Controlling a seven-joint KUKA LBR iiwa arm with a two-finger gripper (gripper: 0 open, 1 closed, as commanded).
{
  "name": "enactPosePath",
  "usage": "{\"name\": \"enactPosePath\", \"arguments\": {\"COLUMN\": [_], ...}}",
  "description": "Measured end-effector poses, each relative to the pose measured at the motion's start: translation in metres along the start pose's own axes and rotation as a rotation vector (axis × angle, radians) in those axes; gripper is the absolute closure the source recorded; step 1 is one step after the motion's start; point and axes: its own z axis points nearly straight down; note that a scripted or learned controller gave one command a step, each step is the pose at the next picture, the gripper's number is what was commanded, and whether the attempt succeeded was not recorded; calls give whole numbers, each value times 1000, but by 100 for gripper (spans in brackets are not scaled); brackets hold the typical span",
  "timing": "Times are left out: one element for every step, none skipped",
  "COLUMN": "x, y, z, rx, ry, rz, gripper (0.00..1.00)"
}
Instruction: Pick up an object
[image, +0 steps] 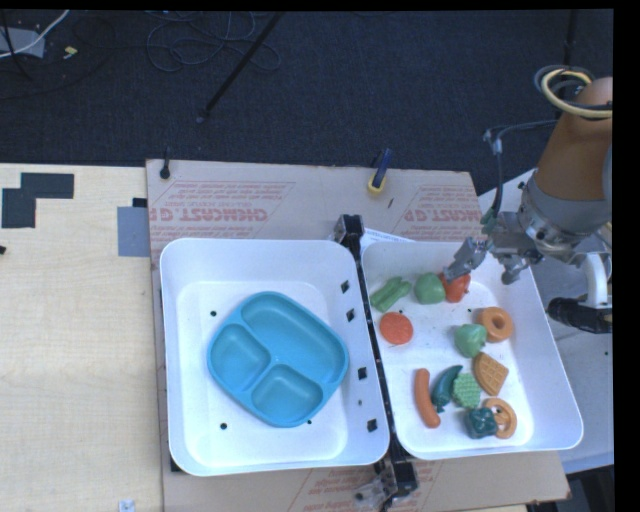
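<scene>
- Closest to the camera is the front edge of a brown cardboard sheet (300, 205) that lies under both bins, with red letters printed on it.
- On the cardboard sit two white bins side by side, touching in the middle.
- The left bin (190, 300) holds a blue plate (277, 357) with three sections.
- The right bin (550, 385) holds small toy foods: a brown pretzel (503, 417) and a dark green lump (480, 423) near the front, an orange carrot (427, 397), a waffle piece (490, 373), a donut (495, 324), a red tomato (396, 329), and a green pepper (389, 293) farther back.
- At the back of the right bin, the gripper (462, 268) hangs over a red toy (457, 288) next to a green ball (430, 289); I cannot tell if it is open or closed.
- The grey and orange arm (575, 150) comes in from the right.
- To the left is a light wood table (70, 350) with grey squares.
- Farthest back is a dark carpet floor (330, 80) with cables and a thin stand leg.
</scene>
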Motion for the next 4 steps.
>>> {"name": "enactPosePath", "arguments": {"x": [0, 6, 5, 7], "y": [2, -1, 6, 7], "z": [-8, 38, 84, 137], "rx": [-12, -9, -9, -10], "ry": [-2, -1, -1, -1], "rz": [-2, 0, -2, -2], "gripper": [0, 0, 0, 0]}}
